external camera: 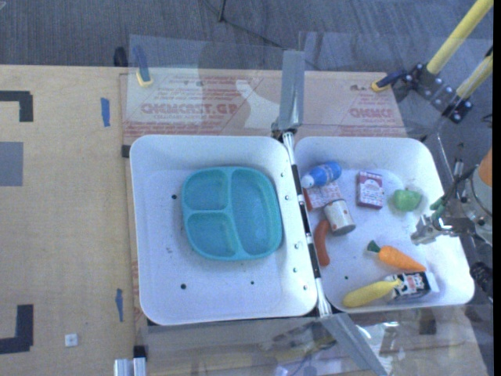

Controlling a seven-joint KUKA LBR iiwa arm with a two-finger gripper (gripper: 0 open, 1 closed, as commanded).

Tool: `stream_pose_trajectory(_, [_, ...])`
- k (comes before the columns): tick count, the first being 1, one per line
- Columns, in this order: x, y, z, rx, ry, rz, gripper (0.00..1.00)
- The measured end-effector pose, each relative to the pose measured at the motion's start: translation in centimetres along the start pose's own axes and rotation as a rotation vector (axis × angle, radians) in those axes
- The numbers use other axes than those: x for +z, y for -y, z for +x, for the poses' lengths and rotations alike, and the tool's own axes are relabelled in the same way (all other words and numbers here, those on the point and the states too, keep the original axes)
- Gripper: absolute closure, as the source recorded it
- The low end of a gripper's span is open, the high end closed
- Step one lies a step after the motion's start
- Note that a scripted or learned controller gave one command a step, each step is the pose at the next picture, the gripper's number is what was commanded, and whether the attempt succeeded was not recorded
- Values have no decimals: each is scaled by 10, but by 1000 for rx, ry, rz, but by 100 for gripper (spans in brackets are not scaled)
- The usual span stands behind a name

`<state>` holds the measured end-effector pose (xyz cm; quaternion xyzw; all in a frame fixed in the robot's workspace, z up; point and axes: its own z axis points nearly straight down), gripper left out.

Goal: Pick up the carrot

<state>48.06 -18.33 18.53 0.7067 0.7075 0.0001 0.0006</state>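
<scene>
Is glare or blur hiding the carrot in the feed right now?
Camera view: no glare on the carrot; it reads softly but clearly on the right bin. The gripper at the bin's right rim is blurry, its detail lost.

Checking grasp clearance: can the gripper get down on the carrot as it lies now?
Probably yes. The carrot lies uncovered in the right bin, gripper just to its right. The banana and small bottle lie close below it.
</scene>
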Motion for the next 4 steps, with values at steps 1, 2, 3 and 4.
stream_pose_trajectory(1, [0, 0, 0, -1, 0, 0, 0])
stream_pose_trajectory(2, [97, -29, 26, -116, 2, -9, 0])
stream_pose_trajectory(3, [86, -30, 24, -113, 7, -14, 100])
stream_pose_trajectory(4, [-10, -63, 55, 239, 0, 1, 100])
